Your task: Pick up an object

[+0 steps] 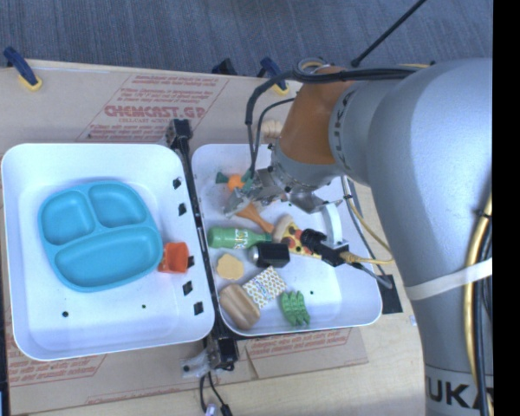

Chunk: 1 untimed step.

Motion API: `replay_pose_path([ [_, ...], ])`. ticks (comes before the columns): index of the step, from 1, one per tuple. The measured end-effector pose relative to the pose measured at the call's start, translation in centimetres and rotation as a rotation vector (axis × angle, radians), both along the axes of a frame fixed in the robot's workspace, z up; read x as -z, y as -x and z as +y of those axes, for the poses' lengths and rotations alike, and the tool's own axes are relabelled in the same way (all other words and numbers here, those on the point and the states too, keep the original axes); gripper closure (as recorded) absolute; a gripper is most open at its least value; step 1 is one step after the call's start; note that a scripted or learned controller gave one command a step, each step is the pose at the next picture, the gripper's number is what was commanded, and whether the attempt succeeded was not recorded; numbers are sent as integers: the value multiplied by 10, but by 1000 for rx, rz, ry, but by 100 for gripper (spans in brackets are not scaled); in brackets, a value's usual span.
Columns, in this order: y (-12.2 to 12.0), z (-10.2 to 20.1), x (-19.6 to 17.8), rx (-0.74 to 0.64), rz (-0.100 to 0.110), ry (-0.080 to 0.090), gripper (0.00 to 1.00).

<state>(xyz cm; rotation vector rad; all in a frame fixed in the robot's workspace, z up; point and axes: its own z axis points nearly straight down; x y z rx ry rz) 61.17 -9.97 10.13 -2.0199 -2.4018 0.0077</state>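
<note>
My gripper [245, 194] is low in the right bin [357, 295], near its back left corner, under the grey wrist and orange band. It sits among small toys: an orange carrot-like piece [256, 216] just below it and a small orange and white bit [231, 180] to its left. In front of these lie a green bottle [229, 237], a black piece [272, 254], a yellow and red toy [305, 242], a yellow disc [230, 267], a checkered block [265, 286], a tan bread roll [238, 306] and a green block [294, 308]. The wrist hides what lies right under it.
The left bin [87, 328] holds a blue divided plate [100, 232] and a small orange object [175, 256] by its right wall. A black divider with clips [189, 224] runs between the bins. Cables [364, 254] trail from the wrist across the right bin's right side.
</note>
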Motion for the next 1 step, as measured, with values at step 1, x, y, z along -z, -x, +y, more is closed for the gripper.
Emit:
replay_pose_path([
  [1,-1,32,-143,160,-4,0,100],
])
